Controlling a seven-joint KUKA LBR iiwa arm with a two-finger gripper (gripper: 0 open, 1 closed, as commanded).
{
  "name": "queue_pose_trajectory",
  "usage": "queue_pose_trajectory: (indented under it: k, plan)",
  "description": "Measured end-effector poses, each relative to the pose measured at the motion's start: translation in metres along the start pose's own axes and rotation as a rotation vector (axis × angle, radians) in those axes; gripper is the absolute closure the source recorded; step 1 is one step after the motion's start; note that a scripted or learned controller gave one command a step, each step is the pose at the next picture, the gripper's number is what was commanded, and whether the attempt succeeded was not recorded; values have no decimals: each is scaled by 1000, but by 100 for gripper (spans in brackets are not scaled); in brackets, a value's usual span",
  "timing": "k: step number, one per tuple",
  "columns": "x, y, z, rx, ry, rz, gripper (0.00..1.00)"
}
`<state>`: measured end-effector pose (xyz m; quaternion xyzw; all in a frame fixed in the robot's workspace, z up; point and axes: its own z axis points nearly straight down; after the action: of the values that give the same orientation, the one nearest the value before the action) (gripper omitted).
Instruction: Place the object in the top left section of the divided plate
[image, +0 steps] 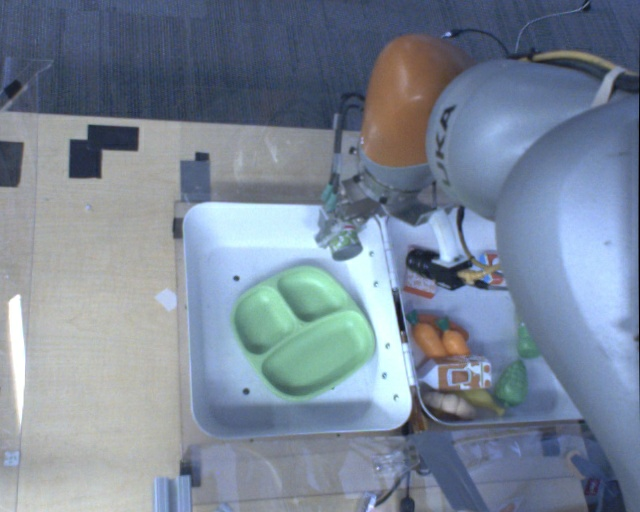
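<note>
Hovering over the left bin's (210, 330) far right corner, the gripper (341, 236) carries a small greenish object (345, 243) pinched between its fingers, mid-transfer, and must next travel forward-left to the green divided plate's (305, 332) top left section (263, 315).

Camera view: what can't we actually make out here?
- End effector: small and blurred in the camera view; open, shut or holding something cannot be told.
- Right bin: the arm covers its right side.
- Items in the right bin: piled and overlapping, too small to identify surely.
- Divided plate: fully visible in the left bin, nothing seen in its sections.
</note>
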<state>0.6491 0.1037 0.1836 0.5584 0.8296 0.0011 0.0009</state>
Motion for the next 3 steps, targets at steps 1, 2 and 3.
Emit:
queue_pose_trajectory:
  k: [1, 2, 3]
  plan:
    - [84, -7, 6, 1, 1, 52, 100]
    - [152, -97, -13, 1, 1, -23, 100]
    - [151, -97, -12, 1, 1, -21, 0]
